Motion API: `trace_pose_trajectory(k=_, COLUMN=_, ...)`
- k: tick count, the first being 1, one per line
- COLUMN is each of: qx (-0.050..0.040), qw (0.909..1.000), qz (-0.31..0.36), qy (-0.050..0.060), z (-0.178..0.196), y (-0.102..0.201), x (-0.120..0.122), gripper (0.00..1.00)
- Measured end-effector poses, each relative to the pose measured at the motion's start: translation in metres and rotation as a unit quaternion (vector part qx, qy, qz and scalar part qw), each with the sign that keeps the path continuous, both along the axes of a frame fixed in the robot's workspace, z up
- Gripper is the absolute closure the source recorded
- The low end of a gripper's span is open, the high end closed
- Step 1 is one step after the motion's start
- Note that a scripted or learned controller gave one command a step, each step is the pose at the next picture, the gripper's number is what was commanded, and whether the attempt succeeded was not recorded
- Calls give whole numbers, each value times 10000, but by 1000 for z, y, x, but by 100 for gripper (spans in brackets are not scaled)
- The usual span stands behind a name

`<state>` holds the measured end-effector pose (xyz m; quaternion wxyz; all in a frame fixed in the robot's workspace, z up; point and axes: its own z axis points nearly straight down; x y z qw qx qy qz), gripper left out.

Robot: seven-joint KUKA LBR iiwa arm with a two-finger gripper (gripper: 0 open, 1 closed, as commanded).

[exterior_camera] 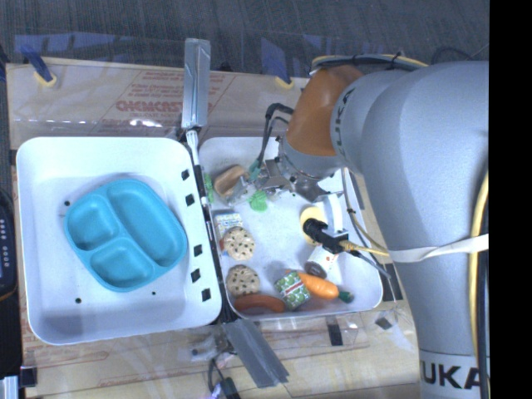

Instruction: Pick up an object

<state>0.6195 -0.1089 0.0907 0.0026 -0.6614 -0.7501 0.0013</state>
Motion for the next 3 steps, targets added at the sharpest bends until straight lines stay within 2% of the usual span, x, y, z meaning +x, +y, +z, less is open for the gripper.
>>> trace_pose_trajectory(k=1, qx=-8, qw=10000, qz=-93, qy=-23, z=2, y=-15, x=15, gripper=0)
trace_pose_trajectory(k=2, qx=-5, qw=10000, qz=-66, qy=-22, z=12, y=-13, x=16, gripper=100)
trace_pose_trajectory(k=3, qx=-3, qw=9998, qz=-180, qy=-61, z=106, y=40, x=39, gripper=100)
